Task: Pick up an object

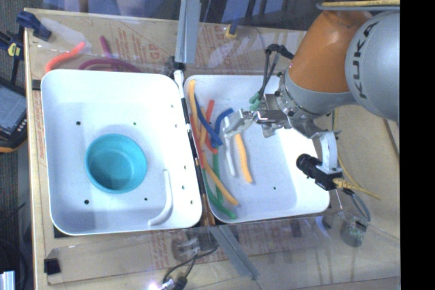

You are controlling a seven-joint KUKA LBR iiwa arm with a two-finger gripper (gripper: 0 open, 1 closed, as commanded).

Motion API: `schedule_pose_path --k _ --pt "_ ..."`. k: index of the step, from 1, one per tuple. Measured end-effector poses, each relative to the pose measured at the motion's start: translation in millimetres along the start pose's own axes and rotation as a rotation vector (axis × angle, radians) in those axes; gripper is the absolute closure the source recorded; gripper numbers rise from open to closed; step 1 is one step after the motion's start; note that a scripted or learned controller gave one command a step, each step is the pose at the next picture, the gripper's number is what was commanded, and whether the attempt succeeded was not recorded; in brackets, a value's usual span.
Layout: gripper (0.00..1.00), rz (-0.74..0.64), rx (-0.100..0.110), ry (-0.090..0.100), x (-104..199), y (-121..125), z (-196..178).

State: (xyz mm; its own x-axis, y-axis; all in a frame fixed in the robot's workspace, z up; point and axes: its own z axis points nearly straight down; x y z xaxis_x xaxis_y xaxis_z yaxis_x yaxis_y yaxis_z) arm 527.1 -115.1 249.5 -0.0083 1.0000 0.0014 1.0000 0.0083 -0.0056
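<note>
Gripper [234, 124] above coloured sticks [212, 159] (right bin [285, 204]); blue bowl [116, 163] left.

A single fixed camera looks down on the bench from above at a slight slant, far enough off to take in both shallow white plastic bins whole. The left white bin [61, 105] fills the left half of the frame, the right white bin [285, 187] the centre right. The grey arm with its orange band [340, 58] enters from the upper right. The pale wooden bench top [122, 30] runs along the frame's upper part, with dark floor beyond it.
</note>
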Motion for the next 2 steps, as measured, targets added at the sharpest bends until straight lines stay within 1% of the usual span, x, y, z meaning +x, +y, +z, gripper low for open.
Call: schedule_pose_path --k 1,2 --pt "0.0 -0.137 -0.009 -0.005 -43 18 156" --pt "1.0 -0.144 -0.01 -0.005 -43 19 144"
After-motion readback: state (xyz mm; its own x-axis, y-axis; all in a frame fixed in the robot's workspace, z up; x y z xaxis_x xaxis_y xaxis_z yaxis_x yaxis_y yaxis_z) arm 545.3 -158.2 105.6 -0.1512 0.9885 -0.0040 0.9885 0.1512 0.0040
